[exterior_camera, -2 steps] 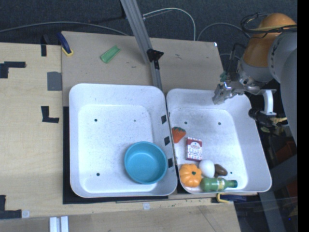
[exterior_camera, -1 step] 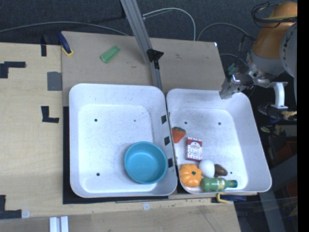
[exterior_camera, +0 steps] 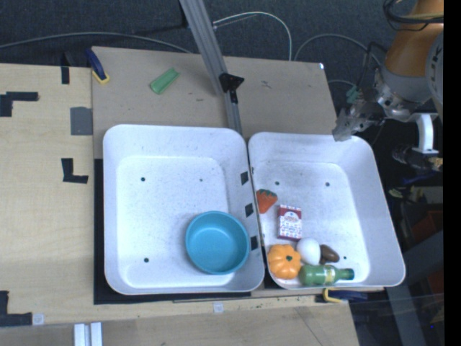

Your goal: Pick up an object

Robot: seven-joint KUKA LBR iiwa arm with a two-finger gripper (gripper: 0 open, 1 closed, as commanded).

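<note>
While the tool [exterior_camera: 344,130], its state impossible to tell, is hovering upper right, nothing is being lifted from the right bin [exterior_camera: 374,193].

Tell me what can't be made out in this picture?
- Gripper: small and blurred; finger state unreadable.
- Red box: label print too small.
- Brown item: partly behind the white egg; too small to identify.
- Arm: cut off by the frame's edge.

On the desk [exterior_camera: 180,114], behind the bins, lies a small green block [exterior_camera: 163,81] — near it, at the left corner, a blue and yellow clamp [exterior_camera: 96,65]. A grey metal pole [exterior_camera: 209,42] rises between the bins, and black tape marks [exterior_camera: 70,171] sit on the left.
</note>
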